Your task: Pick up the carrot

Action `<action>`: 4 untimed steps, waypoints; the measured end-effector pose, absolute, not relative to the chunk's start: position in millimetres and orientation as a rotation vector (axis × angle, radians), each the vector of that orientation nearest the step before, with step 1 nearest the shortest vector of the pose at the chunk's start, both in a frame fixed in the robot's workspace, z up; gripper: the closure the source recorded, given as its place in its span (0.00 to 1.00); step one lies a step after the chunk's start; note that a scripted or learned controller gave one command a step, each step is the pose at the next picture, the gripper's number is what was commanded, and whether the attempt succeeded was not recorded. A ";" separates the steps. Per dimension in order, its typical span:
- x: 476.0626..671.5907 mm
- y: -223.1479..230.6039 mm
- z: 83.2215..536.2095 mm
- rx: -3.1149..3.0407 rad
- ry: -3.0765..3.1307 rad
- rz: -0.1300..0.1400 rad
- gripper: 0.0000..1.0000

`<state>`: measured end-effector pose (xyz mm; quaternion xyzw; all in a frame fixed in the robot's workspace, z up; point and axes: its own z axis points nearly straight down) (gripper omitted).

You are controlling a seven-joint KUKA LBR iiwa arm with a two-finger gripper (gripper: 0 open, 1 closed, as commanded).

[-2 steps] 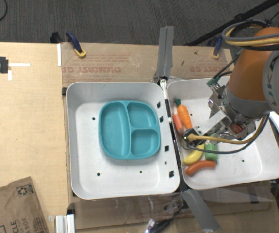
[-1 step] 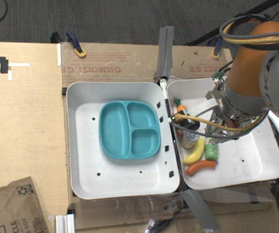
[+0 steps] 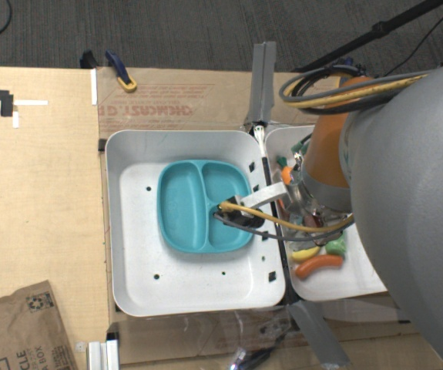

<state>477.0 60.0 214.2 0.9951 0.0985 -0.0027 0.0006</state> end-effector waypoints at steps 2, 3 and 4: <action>477.3 79.6 282.7 3.023 0.851 -0.009 1.00; 477.8 63.7 306.9 3.021 0.856 -0.007 1.00; 477.3 23.0 257.1 3.034 0.811 -0.009 1.00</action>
